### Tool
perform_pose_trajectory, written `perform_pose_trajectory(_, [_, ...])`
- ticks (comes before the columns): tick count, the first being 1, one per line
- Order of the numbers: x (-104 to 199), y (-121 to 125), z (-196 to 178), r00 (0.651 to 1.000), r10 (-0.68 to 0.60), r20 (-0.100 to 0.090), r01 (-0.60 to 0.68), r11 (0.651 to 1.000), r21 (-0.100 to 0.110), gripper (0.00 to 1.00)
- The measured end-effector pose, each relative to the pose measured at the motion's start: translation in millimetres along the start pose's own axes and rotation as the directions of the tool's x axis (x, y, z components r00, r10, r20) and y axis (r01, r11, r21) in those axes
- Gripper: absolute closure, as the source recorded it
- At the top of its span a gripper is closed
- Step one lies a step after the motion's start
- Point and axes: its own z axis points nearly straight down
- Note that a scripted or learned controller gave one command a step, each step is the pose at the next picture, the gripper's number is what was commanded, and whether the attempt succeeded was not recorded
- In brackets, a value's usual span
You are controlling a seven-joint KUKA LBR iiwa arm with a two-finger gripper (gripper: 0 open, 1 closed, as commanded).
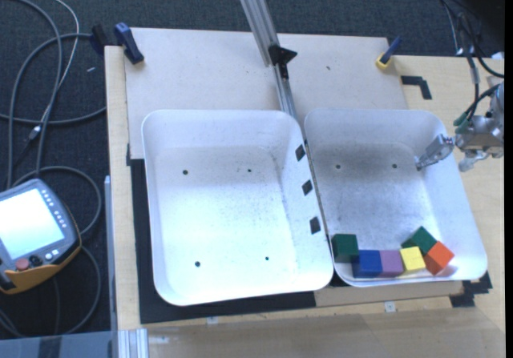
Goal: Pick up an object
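Six cubes (390,254), dark green, blue, purple, yellow, green and orange, line the right bin's (377,188) near wall, well below the hand (429,154) at its right rim; its grip state is unclear.

2 white bins (232,128) side by side, 6 coloured blocks (391,255) along right bin's near edge, hand (434,150) at its right rim

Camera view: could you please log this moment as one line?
end effector: over right bin right rim, holding nothing | blocks: six along right bin's near wall | left bin: no blocks
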Motion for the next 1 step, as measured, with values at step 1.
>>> perform_pose_trajectory(1, [-0.5, -35.3, 127.9, 1.000, 0.002, -0.003, -0.002, 1.000, 0.008, 0.00])
